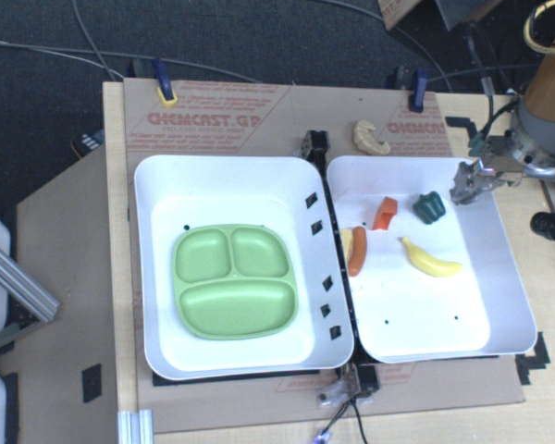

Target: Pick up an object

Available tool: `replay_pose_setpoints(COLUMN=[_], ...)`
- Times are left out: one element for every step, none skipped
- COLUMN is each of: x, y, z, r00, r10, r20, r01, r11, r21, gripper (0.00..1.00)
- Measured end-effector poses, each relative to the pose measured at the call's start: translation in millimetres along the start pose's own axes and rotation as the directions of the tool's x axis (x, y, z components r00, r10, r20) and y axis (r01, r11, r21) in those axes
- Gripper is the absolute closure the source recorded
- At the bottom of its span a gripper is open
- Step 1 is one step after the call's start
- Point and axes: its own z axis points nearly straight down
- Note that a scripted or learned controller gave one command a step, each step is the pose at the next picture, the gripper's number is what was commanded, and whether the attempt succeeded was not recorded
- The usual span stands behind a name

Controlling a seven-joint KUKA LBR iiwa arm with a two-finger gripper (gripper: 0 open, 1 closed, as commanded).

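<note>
The arm [546, 109] is cut off by the picture's right edge, just beyond the right bin [499, 313], so little more than its wrist shows. The gripper [467, 185] at that bin's far right rim is too small and blurred to read. At the bin's left wall, a yellowish piece [347, 241] is partly hidden behind a reddish one [357, 251].

Bench [213, 118] – cardboard-topped – bears left bin [153, 248], right bin [499, 285], beige scrap [371, 138].
</note>
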Motion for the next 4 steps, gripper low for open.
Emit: replay_pose_setpoints(x=[56.6,117.7,176.0,224.2], y=[-17.4,-25.5,-34.4,-56.6], z=[10.0,16.2,6.7,0.4], r00=[1.0,1.0,1.0,1.0], r10=[-0.002,-0.003,-0.003,-0.002], r20=[-0.001,-0.002,-0.001,-0.001], r01=[0.002,0.003,0.003,0.002], r11=[1.0,1.0,1.0,1.0], r21=[0.002,0.001,0.0,0.002], gripper=[1.0,1.0,1.0,1.0])
